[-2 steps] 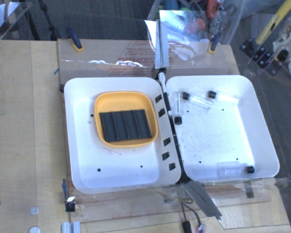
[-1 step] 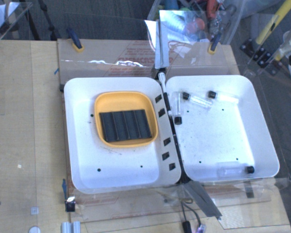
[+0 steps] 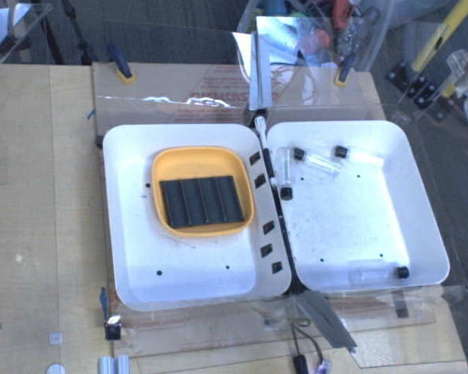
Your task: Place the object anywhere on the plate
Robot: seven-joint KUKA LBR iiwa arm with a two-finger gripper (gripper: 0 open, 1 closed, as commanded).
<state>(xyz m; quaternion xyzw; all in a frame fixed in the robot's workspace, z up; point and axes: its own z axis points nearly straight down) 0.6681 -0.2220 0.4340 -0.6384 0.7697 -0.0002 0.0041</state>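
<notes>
I see wooden bench (image 3: 31, 209), two white bins side by side. Left bin (image 3: 129, 216) holds yellow plate (image 3: 165, 164), near bin's middle. Dark ribbed block (image 3: 201, 201) lies flat on plate, inside rim. Right bin (image 3: 359, 224) holds clear black-capped tubes: several (image 3: 321, 162) near far left corner, one (image 3: 374, 273) near front edge. Claw state: I cannot tell.
</notes>
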